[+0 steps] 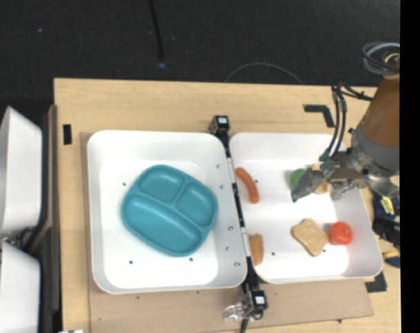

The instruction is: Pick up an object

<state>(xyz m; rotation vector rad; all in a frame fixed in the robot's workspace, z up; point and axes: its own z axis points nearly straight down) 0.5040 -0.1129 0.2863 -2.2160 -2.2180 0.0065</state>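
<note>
Left bin (98, 207): white, shallow, on the left half of the wooden bench (154, 103).
Teal divided plate (169, 209): three compartments, lying flat at the middle of the left bin, clear of all four walls, turned slightly askew to the bin edges.
Black clamp (219, 124): at the far end of the seam between the two bins; a second clamp (255, 301) at the near end of the same seam.
Right bin (279, 151): white, shallow, edge to edge with the left bin.
Orange sausage (248, 184): near the left wall of the right bin, in its far half, lying at a slant.
Small brown piece (256, 248): against the left wall of the right bin, toward the near-left corner.
Green item (296, 178): toward the far-right part of the right bin, partly hidden by the gripper, shape hard to make out.
Gripper (322, 186): low over the far-right part of the right bin, dark fingers spread apart, one finger (304, 186) just beside the green item; nothing seen clamped between them.
Toast-shaped slice (310, 236): tan, in the near-right part of the right bin.
Red tomato (341, 233): just beside the slice, nearer the right wall.
Arm (383, 127): grey with orange band, entering over the right edge of the bench.
</note>
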